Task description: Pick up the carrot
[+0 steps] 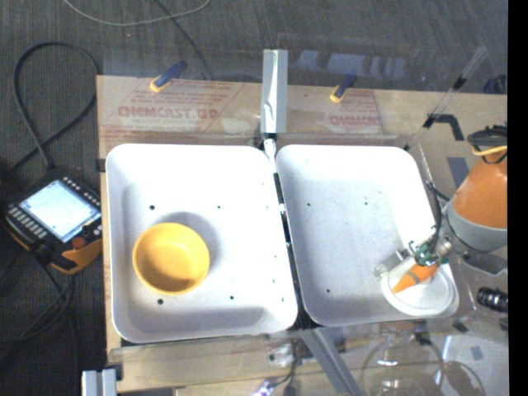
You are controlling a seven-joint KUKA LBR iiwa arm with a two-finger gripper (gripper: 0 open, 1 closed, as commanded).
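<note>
Bench seen from above at a slant. Two shallow white bins sat side by side: left bin (124, 180) and right bin (346, 180), their inner walls touching along the middle.

The arm (483, 200) came in from the right edge, its orange band showing above the grey wrist. The gripper (422, 258) sat low over the near right corner of the right bin.

The carrot (412, 277), small and orange with a bit of green top, lay tilted right at the fingertips, green end up toward the gripper and orange tip pointing down-left. It rested on a small white plate (425, 294) that sat directly under the fingers in that corner. The carrot's green top appeared to touch or sit between the fingers, but the spot was too small and cluttered to settle; whether the fingers were clenched or released could not be told.

A pale handle-like piece (390, 264) stuck out just left of the fingers, beside the plate's rim.

Well to the left of the fingers, in the other bin, a yellow bowl (172, 258) stood upright toward its near left part.
</note>
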